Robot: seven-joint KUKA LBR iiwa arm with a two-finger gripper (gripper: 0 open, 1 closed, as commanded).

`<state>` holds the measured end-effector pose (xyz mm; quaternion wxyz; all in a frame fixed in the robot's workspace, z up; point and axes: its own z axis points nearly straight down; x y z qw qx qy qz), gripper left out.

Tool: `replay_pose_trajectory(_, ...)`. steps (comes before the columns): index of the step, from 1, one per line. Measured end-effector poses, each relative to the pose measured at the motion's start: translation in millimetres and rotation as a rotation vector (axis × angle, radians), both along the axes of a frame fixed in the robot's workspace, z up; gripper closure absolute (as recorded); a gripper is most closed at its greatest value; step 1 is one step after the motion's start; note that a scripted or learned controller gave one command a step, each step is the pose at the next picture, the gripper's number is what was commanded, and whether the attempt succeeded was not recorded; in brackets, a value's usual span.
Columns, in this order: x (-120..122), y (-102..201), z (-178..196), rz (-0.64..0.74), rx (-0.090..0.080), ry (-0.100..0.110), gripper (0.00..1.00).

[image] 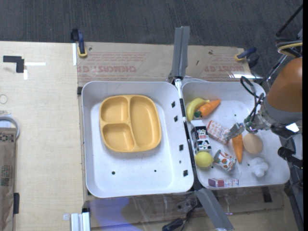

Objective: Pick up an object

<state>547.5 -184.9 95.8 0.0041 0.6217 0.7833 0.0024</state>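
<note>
Right bin: hand, grip unclear, just above the upright carrot.

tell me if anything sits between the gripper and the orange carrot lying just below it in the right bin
Nothing visible does. The gripper hangs right at the top end of the carrot, with the egg beside it to the right and a small carton to the left.

We see a yellow divided plate in the left bin; our hand hovers over a carrot in the right bin.
</note>
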Motion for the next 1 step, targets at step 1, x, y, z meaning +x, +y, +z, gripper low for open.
replay_pose_trajectory(1, 0.6, 1.0, 6.3, -0.001, 0.005, 0.004, 1.0)
